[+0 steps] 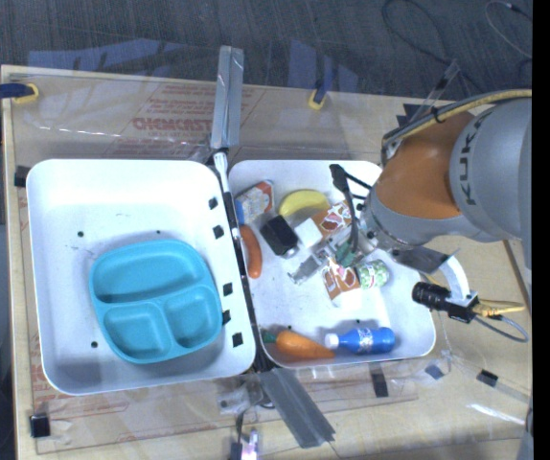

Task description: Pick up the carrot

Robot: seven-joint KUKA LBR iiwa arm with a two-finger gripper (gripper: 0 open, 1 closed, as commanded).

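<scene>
Orange carrot (297, 344), tapered and smooth, lying at the near edge of the right bin (404, 345), just beside a blue bottle (361, 339); not yet lifted. Gripper (344, 247) low over crinkled wrappers (352, 278) mid-bin, well apart from the carrot; jaw state impossible to tell. Reach, grasp and lift all left, by the look of it. Glossy teal divided tray (152, 300) in the left bin.

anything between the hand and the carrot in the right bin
The hand sits mid-bin among small packets. The carrot lies at the near wall, its top bare, with a blue bottle at its right end. Only those packets intervene.
</scene>
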